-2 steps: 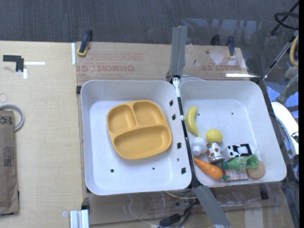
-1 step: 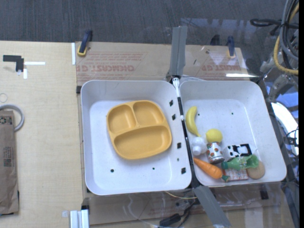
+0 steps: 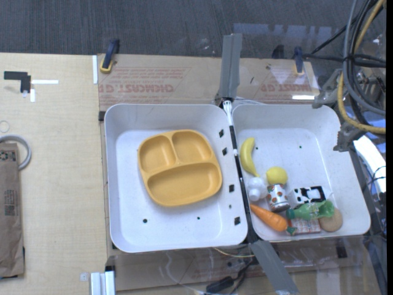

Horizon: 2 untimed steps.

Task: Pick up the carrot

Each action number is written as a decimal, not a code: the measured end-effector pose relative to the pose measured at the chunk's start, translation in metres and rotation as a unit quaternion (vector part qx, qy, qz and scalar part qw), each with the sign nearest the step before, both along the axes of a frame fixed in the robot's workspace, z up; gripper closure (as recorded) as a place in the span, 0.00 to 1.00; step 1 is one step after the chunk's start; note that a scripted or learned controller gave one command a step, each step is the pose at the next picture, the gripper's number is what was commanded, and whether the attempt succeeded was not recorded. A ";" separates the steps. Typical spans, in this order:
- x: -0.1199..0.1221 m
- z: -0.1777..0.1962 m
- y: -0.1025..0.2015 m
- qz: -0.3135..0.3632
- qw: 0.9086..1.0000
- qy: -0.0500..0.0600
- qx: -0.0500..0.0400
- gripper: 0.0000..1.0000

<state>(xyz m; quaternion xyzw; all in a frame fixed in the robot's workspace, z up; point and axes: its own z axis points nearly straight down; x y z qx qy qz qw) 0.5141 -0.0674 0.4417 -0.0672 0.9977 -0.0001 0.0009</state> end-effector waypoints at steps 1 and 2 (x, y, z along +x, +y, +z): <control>-0.010 -0.016 0.029 0.173 0.985 0.000 0.000 0.00; 0.026 -0.078 -0.051 0.208 0.978 0.000 0.000 0.00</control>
